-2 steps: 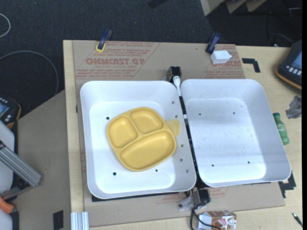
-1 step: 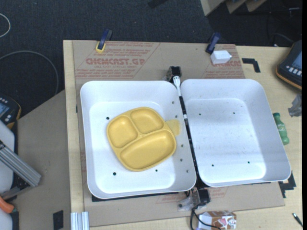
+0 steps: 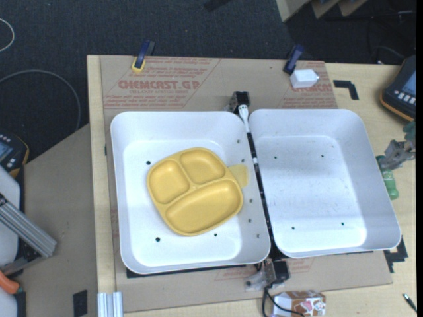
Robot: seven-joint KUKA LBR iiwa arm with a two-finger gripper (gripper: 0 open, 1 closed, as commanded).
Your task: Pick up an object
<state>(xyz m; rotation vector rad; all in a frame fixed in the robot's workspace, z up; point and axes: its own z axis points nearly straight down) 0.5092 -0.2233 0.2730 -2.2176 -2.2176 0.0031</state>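
Yellow divided plate [image 3: 194, 190] flat in left bin [image 3: 125, 177]; gripper state: cannot tell.

Two bins sit side by side on the bench [image 3: 198, 78], their inner rims touching. A divided plate [image 3: 193, 190] lies in the left bin [image 3: 125, 177], nearer its right wall. The right bin [image 3: 317, 183] sits beside it. Behind the bins, two clamps [image 3: 141, 57] [image 3: 293, 59] grip the bench's far edge, well apart.
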